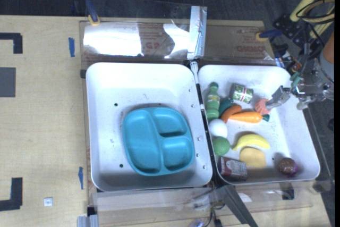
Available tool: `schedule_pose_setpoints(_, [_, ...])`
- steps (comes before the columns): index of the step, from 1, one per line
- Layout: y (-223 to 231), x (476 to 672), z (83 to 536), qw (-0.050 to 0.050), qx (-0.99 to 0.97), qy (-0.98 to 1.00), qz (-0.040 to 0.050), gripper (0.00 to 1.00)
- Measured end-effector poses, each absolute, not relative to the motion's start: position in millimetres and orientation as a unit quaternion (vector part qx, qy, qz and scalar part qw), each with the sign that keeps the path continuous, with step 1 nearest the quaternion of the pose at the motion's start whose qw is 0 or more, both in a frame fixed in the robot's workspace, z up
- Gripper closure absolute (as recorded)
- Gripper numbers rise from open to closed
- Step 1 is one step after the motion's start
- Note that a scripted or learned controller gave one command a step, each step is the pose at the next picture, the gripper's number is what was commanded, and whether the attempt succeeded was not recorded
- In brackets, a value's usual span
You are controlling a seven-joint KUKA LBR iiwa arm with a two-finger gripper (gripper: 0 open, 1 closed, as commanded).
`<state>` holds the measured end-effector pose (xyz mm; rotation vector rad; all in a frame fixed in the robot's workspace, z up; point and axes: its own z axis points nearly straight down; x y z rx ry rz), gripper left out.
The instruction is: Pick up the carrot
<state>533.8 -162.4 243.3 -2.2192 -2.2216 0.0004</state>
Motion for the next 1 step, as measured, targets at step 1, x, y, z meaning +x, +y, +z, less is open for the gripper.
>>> schedule_pose_setpoints(1, [-166.9, 568.2, 144.2, 0.004, -0.728, -0.686, 0.0023, 0.0])
